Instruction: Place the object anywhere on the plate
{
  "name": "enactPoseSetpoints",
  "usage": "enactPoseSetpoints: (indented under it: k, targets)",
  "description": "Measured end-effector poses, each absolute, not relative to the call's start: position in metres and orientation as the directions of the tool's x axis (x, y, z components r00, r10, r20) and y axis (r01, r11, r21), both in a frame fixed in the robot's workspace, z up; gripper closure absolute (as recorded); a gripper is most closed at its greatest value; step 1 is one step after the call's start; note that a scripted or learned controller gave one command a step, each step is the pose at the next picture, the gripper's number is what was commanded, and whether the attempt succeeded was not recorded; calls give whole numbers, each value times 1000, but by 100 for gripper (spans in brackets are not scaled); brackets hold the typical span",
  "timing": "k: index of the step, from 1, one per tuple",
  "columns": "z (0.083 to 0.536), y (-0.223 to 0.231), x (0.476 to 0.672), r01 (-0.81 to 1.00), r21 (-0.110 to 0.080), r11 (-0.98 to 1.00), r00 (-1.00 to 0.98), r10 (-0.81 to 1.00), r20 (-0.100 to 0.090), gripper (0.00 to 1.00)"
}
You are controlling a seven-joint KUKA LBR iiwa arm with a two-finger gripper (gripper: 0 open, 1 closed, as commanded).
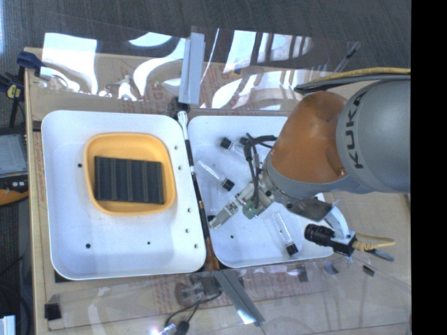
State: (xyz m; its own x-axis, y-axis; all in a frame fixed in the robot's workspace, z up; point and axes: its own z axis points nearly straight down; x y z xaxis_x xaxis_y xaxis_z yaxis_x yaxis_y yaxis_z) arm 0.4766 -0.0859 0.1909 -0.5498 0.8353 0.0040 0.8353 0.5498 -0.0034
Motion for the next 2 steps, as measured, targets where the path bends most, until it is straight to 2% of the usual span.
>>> enactPoseSetpoints:
  k: [2]
  targets:
    - [190, 24, 476, 790, -7, 613, -613, 790, 6, 0]
